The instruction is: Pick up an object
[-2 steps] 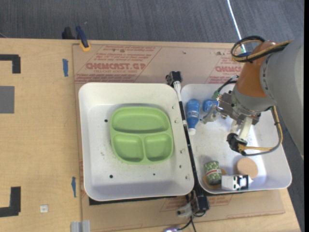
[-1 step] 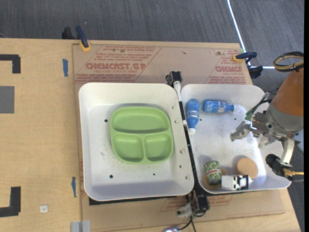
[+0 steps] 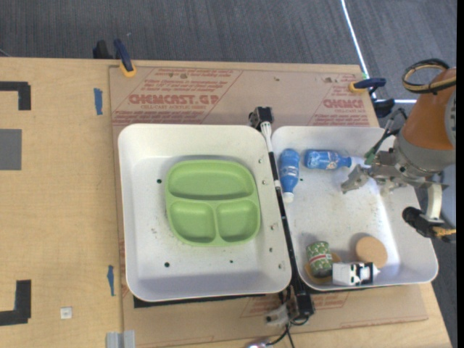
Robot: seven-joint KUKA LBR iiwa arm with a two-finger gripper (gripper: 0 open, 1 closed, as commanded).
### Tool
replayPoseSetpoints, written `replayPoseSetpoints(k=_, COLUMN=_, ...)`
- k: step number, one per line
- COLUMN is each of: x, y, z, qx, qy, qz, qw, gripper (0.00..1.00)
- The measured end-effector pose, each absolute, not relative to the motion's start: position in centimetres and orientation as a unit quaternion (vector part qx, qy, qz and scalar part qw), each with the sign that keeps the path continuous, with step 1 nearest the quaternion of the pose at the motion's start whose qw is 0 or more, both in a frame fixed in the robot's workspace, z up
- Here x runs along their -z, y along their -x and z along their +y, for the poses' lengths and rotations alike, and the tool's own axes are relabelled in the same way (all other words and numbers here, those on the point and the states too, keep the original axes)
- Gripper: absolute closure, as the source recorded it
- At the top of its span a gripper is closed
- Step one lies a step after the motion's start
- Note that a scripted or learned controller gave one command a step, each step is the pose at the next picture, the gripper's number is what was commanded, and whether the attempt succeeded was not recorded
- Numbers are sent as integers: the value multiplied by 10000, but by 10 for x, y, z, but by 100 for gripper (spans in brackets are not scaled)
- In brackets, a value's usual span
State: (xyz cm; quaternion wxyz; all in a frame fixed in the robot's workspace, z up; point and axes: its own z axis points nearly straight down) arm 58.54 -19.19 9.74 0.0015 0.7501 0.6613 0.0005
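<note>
Hovering over the right-hand bin [image 3: 417, 263], the gripper [image 3: 370, 174] points leftward from the arm [image 3: 428, 133], with one finger ending near the bin's middle; whether its jaws stand apart or together cannot be told from this slanted view, and nothing shows between them. Nearest to it lies a blue bottle [image 3: 325, 159] on its side, just up and to the left, its cap end toward the gripper. A second blue bottle [image 3: 288, 171] rests along the left wall of the same bin, close to the divider. Well apart, at the near edge, sit a tan round disc [image 3: 371, 249], a small green can [image 3: 318, 256] and a white-and-black block [image 3: 354, 272], the latter two touching or nearly so. The left bin [image 3: 138, 194] bears a green divided tray [image 3: 213, 201]. To do this step well, I would judge the nearer bottle the best target: the fingers should straddle its narrow width, across the body rather than along it, and descend squarely so it does not roll away.
</note>
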Motion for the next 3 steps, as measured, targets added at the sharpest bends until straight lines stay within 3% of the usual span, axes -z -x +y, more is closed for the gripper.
replayPoseSetpoints(k=1, x=-86, y=-600, z=-121, qx=-13, qy=-7272, qz=6864, qw=-1, gripper=0)
replayPoseSetpoints(k=2, x=-85, y=-664, z=-100, qx=67, qy=-7604, qz=6494, qw=-58, gripper=0)
replayPoseSetpoints(k=3, x=-85, y=-664, z=-100, qx=69, qy=-7601, qz=6497, qw=-57, gripper=0)
